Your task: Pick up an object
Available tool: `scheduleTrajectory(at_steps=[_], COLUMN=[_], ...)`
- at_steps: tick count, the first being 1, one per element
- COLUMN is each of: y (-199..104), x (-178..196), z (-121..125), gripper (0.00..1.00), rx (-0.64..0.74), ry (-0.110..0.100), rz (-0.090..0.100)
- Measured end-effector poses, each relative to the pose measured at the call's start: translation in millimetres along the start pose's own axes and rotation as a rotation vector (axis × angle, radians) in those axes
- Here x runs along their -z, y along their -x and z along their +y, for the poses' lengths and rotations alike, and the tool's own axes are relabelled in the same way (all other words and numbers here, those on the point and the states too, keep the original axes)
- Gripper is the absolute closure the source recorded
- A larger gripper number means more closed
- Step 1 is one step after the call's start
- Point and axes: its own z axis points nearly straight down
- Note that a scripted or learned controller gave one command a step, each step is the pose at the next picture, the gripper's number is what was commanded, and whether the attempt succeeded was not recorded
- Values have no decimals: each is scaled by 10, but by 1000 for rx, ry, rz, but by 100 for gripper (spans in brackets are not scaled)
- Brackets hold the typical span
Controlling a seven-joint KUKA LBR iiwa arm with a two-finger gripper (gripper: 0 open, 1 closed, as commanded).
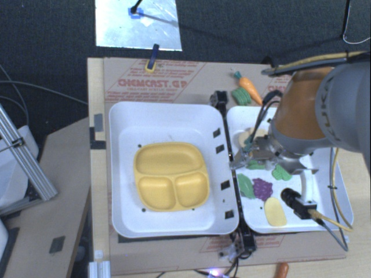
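Observation:
The grey arm with its orange band (301, 106) hangs over the right bin (336, 213). Its gripper (257, 155) sits low near that bin's left wall, its fingertips hidden among the wrist parts. Below it lie a green leafy piece (245, 185), a purple grape bunch (262, 188) and a pale yellow oval piece (276, 212). Another green piece (282, 172) peeks out beside the wrist. A cream-coloured item (249, 136) shows just above the gripper. I see nothing between the fingers.
The left bin (122, 126) holds a yellow divided tray (171, 175). A toy carrot (250, 86) and a green piece (242, 96) lie on the cardboard behind the right bin. A black cable fitting (295, 203) and yellow cable run across the right bin.

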Motion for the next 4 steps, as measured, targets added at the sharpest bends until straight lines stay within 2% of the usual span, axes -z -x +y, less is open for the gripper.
scheduleTrajectory(at_steps=[1,2,3,4], y=[-24,-598,-565,-721], x=[106,-7,-2,3], z=[0,-193,-185,440], gripper=[100,100,0,0], rx=[6,10,4,8], ry=[1,-4,-3,3], rz=[2,4,2,2])
